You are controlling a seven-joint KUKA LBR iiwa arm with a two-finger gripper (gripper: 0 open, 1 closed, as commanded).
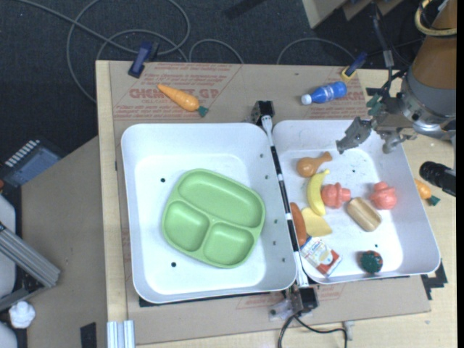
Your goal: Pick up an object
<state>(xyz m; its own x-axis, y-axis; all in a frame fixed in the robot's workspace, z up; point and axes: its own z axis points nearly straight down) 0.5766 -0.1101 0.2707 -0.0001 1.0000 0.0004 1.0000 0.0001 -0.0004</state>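
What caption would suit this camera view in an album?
Gripper poised open above the right bin of toy food; green divided plate in the left bin.

Arm [435, 71] cut off at right edge; orange item [425, 191] behind bin rim [428, 227].

A robotics lab: white bins [138, 158] on a cardboard-topped bench [109, 107], loose cables [94, 20] across dark carpet.

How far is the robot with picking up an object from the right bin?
Done: nothing yet looks lifted. The banana, hot dog and other toys lie on the floor of the right bin. In hand: the gripper hangs open above the bin's upper part, with nothing between its fingers. Left: lower onto one toy, close, and lift it.
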